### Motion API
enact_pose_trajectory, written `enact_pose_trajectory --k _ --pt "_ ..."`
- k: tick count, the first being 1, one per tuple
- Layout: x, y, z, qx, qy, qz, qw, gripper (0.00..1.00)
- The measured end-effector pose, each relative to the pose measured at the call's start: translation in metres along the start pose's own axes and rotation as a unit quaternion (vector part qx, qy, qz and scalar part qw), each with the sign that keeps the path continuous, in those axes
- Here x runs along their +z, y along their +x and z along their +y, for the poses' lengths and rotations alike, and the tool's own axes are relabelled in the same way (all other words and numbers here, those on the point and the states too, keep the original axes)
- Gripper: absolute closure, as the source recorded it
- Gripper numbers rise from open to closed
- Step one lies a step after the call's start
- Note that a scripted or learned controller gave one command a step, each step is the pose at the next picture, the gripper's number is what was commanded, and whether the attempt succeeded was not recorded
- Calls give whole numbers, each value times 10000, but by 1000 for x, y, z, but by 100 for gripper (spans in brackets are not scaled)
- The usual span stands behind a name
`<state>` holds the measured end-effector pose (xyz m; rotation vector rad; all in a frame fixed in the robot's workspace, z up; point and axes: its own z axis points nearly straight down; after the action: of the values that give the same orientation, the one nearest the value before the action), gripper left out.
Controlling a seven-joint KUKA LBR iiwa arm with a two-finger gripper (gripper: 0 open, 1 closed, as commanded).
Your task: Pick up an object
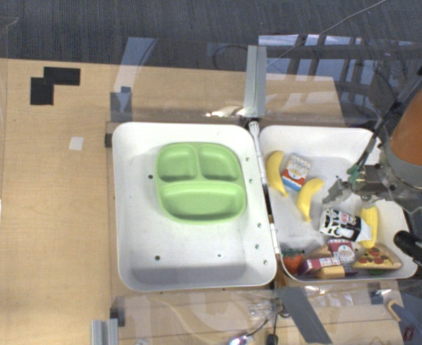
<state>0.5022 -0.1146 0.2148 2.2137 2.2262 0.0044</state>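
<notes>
The left bin point(124, 214) holds a green divided plate point(198, 181) lying flat near its middle, well apart from the arm and not a sensible target from where the arm stands. Across the divider, the right bin point(318, 136) carries the candidates: a banana point(274, 172) along the left wall, a small carton point(295, 171) just beside it, a second banana point(309, 197) near the middle, a black-and-white packet point(338, 225) below the gripper, and a crowd of small items point(340, 259) along the front edge. The gripper point(351, 185) hangs over the right part of this bin, between the second banana and the packet; whether it is open or closed cannot be told from this slant, and nothing is seen held. To do the pick well, the program should probably choose a thing with free space on two opposite sides. The second banana looks the best choice, since it lies apart from its neighbours. Closing across its narrow width near the middle would limit slipping. The front clutter risks catching two things at once.
</notes>
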Motion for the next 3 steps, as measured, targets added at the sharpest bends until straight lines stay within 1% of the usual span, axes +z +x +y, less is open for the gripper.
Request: enact_pose_trajectory --k 1,2,3 --pt "124 12 59 -347 -81 -16 9994 0" --pt "112 15 61 -354 -103 7 9993 100" --pt "83 17 -3 126 -1 2 9999 100"
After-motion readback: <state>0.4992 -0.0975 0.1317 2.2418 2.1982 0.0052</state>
